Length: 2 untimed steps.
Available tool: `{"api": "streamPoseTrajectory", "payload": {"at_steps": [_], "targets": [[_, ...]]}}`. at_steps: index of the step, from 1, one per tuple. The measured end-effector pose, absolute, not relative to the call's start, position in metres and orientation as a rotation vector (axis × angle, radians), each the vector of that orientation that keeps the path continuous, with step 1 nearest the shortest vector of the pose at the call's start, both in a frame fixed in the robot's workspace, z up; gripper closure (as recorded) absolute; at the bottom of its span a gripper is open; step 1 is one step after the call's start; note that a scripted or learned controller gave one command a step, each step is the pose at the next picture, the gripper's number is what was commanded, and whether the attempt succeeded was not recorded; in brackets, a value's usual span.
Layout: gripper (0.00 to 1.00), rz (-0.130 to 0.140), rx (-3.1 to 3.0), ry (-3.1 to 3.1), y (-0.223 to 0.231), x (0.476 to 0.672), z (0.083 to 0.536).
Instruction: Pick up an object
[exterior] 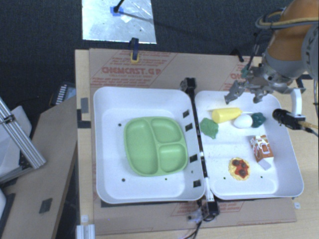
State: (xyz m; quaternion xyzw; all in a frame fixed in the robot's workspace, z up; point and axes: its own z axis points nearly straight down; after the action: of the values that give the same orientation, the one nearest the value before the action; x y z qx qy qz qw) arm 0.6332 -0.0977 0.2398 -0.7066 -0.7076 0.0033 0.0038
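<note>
My gripper (245,96) hangs over the back edge of the right bin (286,183), fingers spread apart with nothing between them. Just below it lie a yellow cylinder (226,115), a white egg-shaped object (243,121) and a dark green piece (258,118). A green leafy toy (209,128) rests at the bin's left side. Further forward sit a red and white carton (261,149) and a small pizza slice toy (239,168).
The left bin (107,133) holds a green divided plate (154,146). A black divider with clips (194,133) runs between the bins. A black part of the arm (286,118) juts over the right bin's right side. A foil sheet (118,13) lies behind the bench.
</note>
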Motion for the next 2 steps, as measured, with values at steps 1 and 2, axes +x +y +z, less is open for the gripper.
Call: {"api": "streamPoseTrajectory", "payload": {"at_steps": [1,2], "targets": [[0.00,-0.001,-2.219,-2.226,-0.098,0.635,0.247],[0.00,0.001,-2.214,-2.228,-0.093,0.645,0.192]]}}
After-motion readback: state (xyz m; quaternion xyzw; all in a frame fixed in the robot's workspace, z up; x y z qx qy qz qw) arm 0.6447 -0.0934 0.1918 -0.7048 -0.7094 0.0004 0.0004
